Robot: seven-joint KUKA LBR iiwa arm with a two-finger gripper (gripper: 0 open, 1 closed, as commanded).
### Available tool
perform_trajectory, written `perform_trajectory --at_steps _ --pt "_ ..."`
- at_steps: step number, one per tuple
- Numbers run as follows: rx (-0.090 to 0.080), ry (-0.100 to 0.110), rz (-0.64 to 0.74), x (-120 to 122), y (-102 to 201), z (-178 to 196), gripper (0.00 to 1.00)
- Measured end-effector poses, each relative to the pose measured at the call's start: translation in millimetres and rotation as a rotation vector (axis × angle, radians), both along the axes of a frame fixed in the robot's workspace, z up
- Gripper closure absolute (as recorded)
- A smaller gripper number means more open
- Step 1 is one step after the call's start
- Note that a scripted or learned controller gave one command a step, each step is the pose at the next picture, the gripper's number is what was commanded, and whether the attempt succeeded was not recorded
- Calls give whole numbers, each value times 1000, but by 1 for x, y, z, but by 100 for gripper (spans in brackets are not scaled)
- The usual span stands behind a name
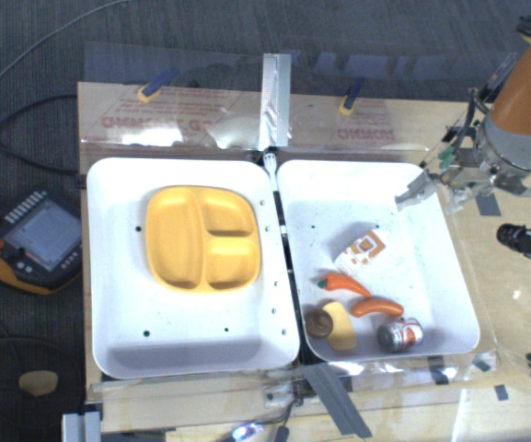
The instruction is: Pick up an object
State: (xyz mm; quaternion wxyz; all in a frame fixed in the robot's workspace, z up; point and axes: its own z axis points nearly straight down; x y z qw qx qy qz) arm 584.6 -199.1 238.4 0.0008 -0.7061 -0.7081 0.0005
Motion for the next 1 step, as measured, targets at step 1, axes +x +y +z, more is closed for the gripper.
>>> perform_trajectory --at_steps 1 --pt "-1 -2 -102 -25 40 -123 0"
